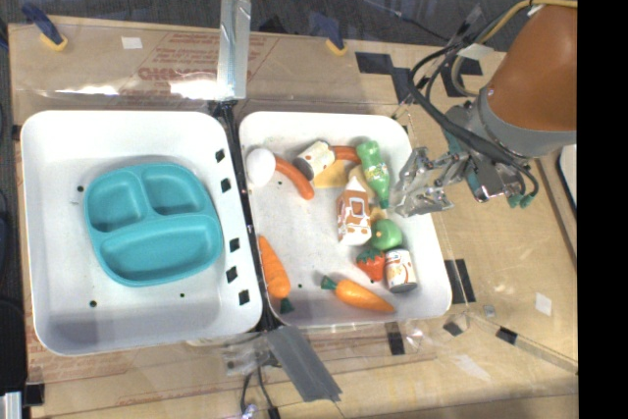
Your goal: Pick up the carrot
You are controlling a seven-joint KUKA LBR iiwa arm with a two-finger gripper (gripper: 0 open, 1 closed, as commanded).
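Note:
An orange carrot (361, 294) with a green top lies near the front wall of the right bin (428, 262). A second orange carrot-like piece (274, 268) rests against that bin's left wall. My gripper (419, 188) hangs over the bin's right rim, above and to the right of the carrot and well apart from it. Its fingers stand open with nothing between them.
The right bin also holds a white egg (260, 165), a red sausage (293, 179), a green vegetable (374, 169), a small carton (354, 215), a can (399, 271) and other toy foods. A teal divided plate (153, 222) lies in the left bin (49, 152).

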